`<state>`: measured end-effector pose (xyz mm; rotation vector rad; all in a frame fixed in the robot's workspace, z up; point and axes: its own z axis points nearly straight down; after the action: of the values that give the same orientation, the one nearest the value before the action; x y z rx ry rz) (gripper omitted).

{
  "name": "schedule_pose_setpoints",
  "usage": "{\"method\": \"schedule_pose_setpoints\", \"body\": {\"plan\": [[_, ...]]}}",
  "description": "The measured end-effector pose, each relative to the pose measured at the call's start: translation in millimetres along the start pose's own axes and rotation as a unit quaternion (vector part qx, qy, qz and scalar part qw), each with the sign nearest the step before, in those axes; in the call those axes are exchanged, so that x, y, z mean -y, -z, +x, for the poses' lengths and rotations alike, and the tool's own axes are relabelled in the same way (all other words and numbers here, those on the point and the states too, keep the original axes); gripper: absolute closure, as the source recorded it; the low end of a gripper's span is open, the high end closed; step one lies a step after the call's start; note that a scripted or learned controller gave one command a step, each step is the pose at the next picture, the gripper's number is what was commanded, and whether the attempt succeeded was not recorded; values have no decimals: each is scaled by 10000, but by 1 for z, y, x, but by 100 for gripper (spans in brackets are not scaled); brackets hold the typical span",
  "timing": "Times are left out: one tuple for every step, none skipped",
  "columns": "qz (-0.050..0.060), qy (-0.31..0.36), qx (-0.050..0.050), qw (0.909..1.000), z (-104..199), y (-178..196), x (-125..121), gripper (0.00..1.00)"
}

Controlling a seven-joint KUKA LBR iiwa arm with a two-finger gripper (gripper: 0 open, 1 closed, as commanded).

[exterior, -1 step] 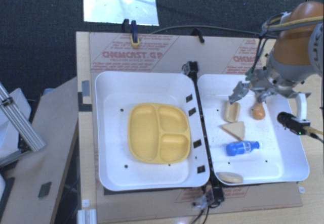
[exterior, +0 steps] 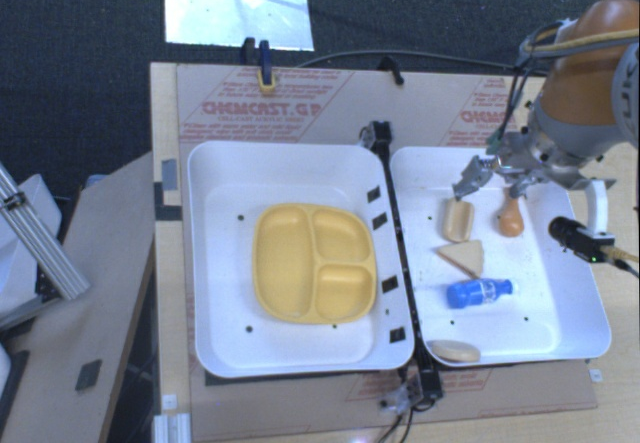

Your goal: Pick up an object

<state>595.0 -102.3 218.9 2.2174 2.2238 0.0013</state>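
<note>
Gripper (exterior: 497, 177) is hanging wide open w/ nothing between its fingers, over the right bin (exterior: 570, 331), just above the bread roll (exterior: 458, 220) & brown pear (exterior: 510, 218), probably lining up for a grab.

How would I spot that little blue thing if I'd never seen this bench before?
Find the right-hand white bin, the one under the robot arm. Near its middle, below a tan wedge, a small blue bottle lies on its side, white cap pointing right. It is the only blue item; everything around it is tan or brown.
</note>
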Motion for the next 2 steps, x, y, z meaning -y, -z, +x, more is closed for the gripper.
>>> {"method": "schedule_pose_setpoints", "body": {"plan": [[6, -8, -1, 10000, -8, -57, -2, 0], [12, -9, -3, 10000, -16, -109, 4, 0]]}}
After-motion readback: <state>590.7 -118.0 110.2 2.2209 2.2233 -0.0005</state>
